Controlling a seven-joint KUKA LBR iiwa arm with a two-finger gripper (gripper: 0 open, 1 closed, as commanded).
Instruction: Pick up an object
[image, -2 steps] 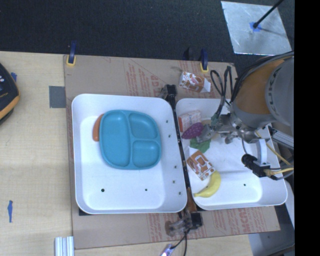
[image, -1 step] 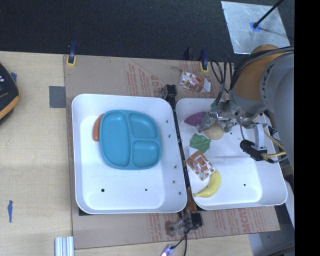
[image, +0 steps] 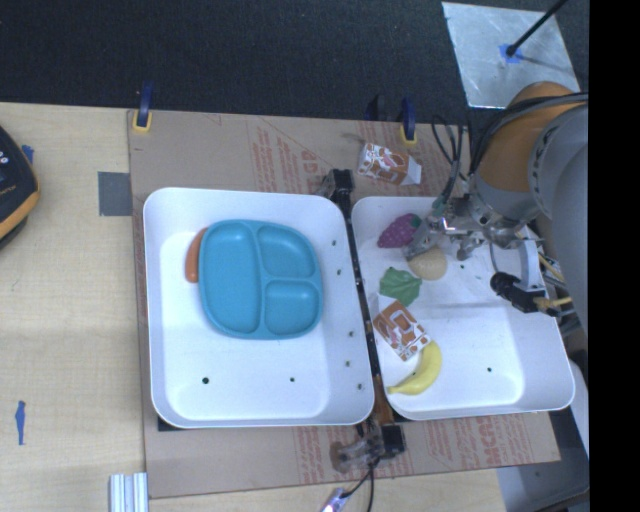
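we take the beige round object (image: 429, 265) as the likely target. it lies in the right bin (image: 500, 385), in the bin's upper left part, just below the gripper (image: 443, 232). from the gripper the object lies slightly toward the lower left of the view, and the two appear to touch or nearly touch; we cannot tell which. the object looks roughly round, so we judge that no long axis constrains the approach.

a purple grape bunch (image: 398, 230) lies just to the left of the gripper, near the bin's upper left corner. a green leafy piece (image: 401, 286) lies just below and to the left of the beige object, close to touching it. a brown and white packet (image: 400, 329) lies further down, and a yellow banana (image: 421, 372) lies near the lower edge, well apart from the gripper.

the state of the gripper cannot be read from this view.

the single arm (image: 540, 150) reaches in from the right. we judge that the coming move is a short descent with a small shift toward the lower left. the risk is contact with the green piece or the grapes.

the left bin (image: 170, 390) holds a blue divided plate (image: 262, 278) and an orange item (image: 192, 258) at the plate's left edge.
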